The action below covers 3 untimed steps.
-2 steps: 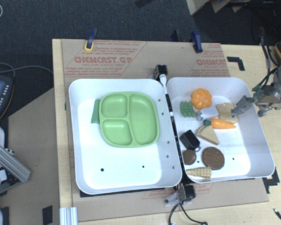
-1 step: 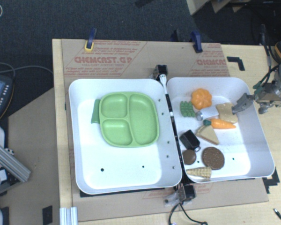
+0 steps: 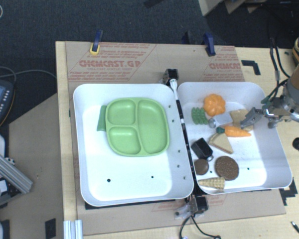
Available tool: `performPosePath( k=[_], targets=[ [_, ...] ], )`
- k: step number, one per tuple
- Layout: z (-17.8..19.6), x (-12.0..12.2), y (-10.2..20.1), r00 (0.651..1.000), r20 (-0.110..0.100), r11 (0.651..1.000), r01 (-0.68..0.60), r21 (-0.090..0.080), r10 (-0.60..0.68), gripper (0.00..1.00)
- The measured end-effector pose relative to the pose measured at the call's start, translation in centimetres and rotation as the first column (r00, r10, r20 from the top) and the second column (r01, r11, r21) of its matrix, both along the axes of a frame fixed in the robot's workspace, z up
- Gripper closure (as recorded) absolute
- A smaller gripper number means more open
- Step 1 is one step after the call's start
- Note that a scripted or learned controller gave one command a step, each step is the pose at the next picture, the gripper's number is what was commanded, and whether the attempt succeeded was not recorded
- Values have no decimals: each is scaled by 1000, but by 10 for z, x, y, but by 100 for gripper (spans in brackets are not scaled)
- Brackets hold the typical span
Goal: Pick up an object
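Note:
My gripper (image 3: 261,120) hangs over the right part of the right bin (image 3: 271,158), open, with nothing between its fingers. Its left finger (image 3: 249,118) is just above the right end of a carrot (image 3: 236,131) and beside a tan bread piece (image 3: 237,116). Further left in this bin lie an orange (image 3: 214,104), a green ridged item (image 3: 199,115), a sandwich wedge (image 3: 221,143), a black block (image 3: 202,148), a large brown cookie (image 3: 226,167), a smaller brown disc (image 3: 201,166) and a waffle cone (image 3: 212,183).
The left bin (image 3: 89,148) holds a green divided plate (image 3: 137,126). Both bins rest on a cardboard sheet (image 3: 139,59) clipped at the back. Bare bin floor lies below and to the right of the gripper. Cables hang at the far right.

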State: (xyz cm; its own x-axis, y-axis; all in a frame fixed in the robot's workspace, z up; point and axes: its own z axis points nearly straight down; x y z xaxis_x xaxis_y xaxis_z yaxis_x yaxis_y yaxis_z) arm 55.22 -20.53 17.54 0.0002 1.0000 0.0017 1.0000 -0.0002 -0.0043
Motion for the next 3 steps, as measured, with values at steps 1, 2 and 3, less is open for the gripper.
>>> performPosePath(
  k=[1,2,3],
  targets=[
    [-57,-2,-9,1000,-3,1000,0,1,0,0],
    [-92,-2,-7,1000,0,1000,-2,4,2,0],
    [-80,-1,-8,1000,4,1000,-1,0,1,100]
  ],
)
